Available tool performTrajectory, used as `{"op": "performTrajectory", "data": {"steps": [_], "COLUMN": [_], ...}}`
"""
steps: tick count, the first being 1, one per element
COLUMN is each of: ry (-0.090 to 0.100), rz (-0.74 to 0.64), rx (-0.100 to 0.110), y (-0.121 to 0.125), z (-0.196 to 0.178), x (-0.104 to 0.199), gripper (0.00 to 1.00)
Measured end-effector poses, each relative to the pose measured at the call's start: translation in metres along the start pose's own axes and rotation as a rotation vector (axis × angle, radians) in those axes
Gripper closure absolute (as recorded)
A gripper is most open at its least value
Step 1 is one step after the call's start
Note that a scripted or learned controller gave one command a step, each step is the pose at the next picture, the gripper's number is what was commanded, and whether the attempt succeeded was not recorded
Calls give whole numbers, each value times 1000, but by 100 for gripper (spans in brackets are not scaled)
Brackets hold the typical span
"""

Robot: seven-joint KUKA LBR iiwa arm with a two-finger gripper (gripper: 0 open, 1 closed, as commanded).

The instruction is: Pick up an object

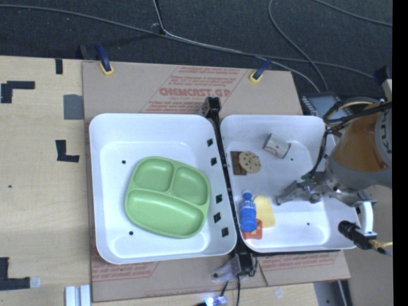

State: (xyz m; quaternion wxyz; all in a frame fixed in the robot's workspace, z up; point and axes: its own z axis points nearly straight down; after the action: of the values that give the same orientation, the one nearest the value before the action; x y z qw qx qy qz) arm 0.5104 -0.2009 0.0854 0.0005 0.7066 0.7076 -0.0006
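The right bin holds a round brown cookie on a dark square near its left wall. A small grey and white block lies toward the bin's back. A blue bottle lies at the front left, beside a yellow piece and a red piece. My gripper reaches in from the right and hovers low over the middle of this bin, just right of the yellow piece. Nothing shows in its grasp.
A green divided plate fills most of the left bin. A black divider runs between the bins. The arm's orange band hangs over the right bin's right wall. Cables cross the dark floor behind the bench.
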Motion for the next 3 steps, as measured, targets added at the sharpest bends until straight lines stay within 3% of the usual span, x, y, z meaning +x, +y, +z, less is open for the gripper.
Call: {"op": "performTrajectory", "data": {"steps": [1,3], "ry": [-1,0], "rz": [0,-1], "rx": [-3,-4], "y": [1,8], "z": [-13,-114], "x": [-1,-4], "gripper": [100,100]}}
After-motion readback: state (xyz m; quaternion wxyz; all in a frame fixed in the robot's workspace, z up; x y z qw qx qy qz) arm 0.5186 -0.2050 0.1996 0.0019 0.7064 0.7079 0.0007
